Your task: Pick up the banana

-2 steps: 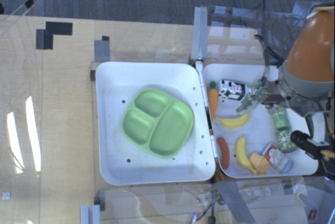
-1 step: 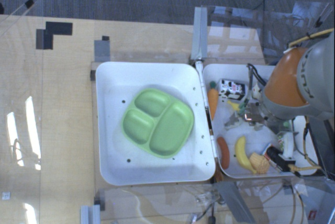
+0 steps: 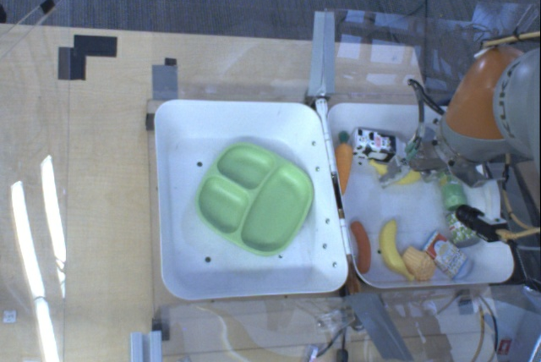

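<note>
A yellow banana (image 3: 389, 246) lies in the right bin (image 3: 423, 208) near its front wall, between a red sausage (image 3: 361, 242) and an orange-yellow lumpy item (image 3: 418, 263). My gripper (image 3: 417, 162) hangs over the middle of the right bin, behind the banana and apart from it. A smaller yellow curved thing (image 3: 396, 177) lies right under and to the left of the gripper's tip; whether the gripper touches it is not clear.
The right bin also holds a carrot (image 3: 343, 166) along its left wall, a black-and-white carton (image 3: 374, 143), a green item (image 3: 454, 195) and a small colourful carton (image 3: 448, 255). In the left bin (image 3: 182, 183) sits a green divided plate (image 3: 255, 198).
</note>
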Motion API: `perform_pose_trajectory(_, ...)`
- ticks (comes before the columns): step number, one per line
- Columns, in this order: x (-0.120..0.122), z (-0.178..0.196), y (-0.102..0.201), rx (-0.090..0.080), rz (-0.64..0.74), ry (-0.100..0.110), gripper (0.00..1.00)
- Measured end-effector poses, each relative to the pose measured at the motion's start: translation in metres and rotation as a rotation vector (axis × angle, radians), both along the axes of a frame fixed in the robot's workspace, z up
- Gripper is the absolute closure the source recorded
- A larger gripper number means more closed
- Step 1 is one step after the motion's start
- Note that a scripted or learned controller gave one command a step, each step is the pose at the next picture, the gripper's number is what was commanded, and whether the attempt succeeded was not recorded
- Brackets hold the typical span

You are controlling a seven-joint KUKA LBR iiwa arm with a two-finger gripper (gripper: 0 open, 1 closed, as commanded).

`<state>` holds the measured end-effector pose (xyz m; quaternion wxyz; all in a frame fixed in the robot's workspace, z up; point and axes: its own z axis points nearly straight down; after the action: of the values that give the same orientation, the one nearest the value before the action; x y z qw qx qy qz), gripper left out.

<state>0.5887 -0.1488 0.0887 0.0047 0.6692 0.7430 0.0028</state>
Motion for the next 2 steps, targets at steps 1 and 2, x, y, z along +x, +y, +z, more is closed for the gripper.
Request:
perform_pose_trajectory(1, -0.091, 0.001, 0.032, 0.002, 0.006, -0.001, 0.0)
perform_pose_trajectory(2, -0.087, 0.013, 0.032, 0.001, 0.008, -0.011, 1.0)
